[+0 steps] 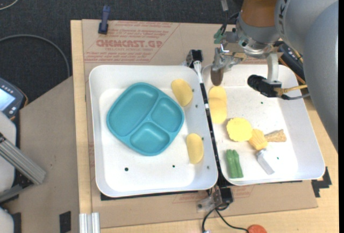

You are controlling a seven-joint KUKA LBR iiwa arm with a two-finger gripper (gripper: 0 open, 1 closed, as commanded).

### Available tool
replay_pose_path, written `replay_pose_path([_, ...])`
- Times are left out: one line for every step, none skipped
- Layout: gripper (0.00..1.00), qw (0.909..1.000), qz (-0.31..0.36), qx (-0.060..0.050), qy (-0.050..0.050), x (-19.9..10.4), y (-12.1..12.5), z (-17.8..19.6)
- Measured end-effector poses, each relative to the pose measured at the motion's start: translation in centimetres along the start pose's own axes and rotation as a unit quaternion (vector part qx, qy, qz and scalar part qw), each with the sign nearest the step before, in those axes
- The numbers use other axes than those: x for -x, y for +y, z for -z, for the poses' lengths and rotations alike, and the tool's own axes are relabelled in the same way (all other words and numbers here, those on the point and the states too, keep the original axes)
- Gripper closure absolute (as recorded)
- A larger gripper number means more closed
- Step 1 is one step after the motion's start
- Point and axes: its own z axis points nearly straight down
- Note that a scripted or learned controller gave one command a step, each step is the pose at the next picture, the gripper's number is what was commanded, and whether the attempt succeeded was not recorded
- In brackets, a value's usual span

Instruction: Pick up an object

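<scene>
Here we see the grey arm (301,17) reaching in from the right, with its jaws over the far left corner of the right bin (293,151), close to the wall it shares with the left bin (156,173). We cannot tell whether the jaws are open or closed, and we see nothing held between them.

Just nearer to us than the jaws, a pale yellow oblong piece (217,104) lies along that shared wall; we cannot tell if the jaws touch it. Near it sits a round yellow piece (239,129), and beside that a small yellow cob (258,140) touching a tan cracker-like piece (276,135). Toward the near edge of the same bin lie a green pod (234,163) and, apart from it, a small grey block (265,162).

In the left bin, a teal divided plate (145,118) fills the middle. Two yellow oval pieces lie between it and the shared wall, one at the far side (182,91) and one at the near side (195,148).

Both bins rest on a cardboard sheet (134,38) with red print on the counter, and a blue clip (104,19) sits at its far edge.
</scene>
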Motion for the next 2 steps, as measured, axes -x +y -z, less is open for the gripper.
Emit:
replay_pose_path([1.0, 1.0, -0.003, -0.005, 0.0, -1.6, -6.7, 7.7])
replay_pose_path([1.0, 1.0, -0.001, -0.008, 0.002, -6.3, -17.9, 10.3])
